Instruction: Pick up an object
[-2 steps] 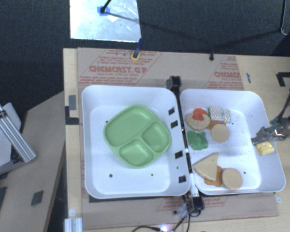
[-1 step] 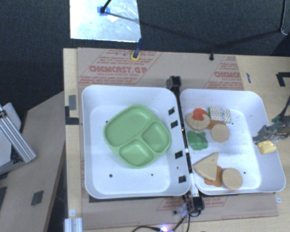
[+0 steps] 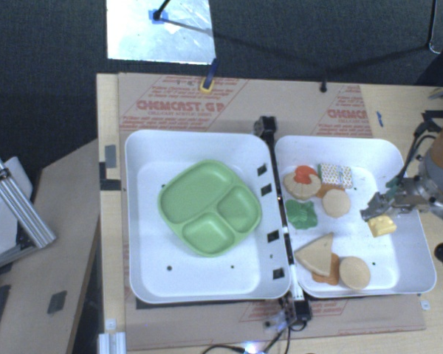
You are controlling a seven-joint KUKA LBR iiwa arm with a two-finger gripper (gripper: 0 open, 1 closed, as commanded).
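Note:
The right white bin (image 3: pixel 413 271) holds several toy foods. Among them are a tan bun with a red top (image 3: pixel 303 184), a speckled block (image 3: pixel 335 174), a tan disc (image 3: pixel 337 203), a green leafy piece (image 3: pixel 302 214), a bread wedge (image 3: pixel 316 254), a round biscuit (image 3: pixel 354 272) and a small yellow block (image 3: pixel 382 226). My gripper (image 3: pixel 377 210) reaches in from the right, low over the bin's right side. Its tip sits just above and touching the edge of the yellow block as seen from here. The arm's grey wrist (image 3: pixel 435 190) hides the bin's right rim.
The left white bin (image 3: pixel 144 271) carries a green divided plate (image 3: pixel 209 208). A black hinge strip (image 3: pixel 275 198) runs between the two bins. Cardboard (image 3: pixel 229 102) lies under both bins, and a foil sheet (image 3: pixel 159 21) lies beyond it at the back.

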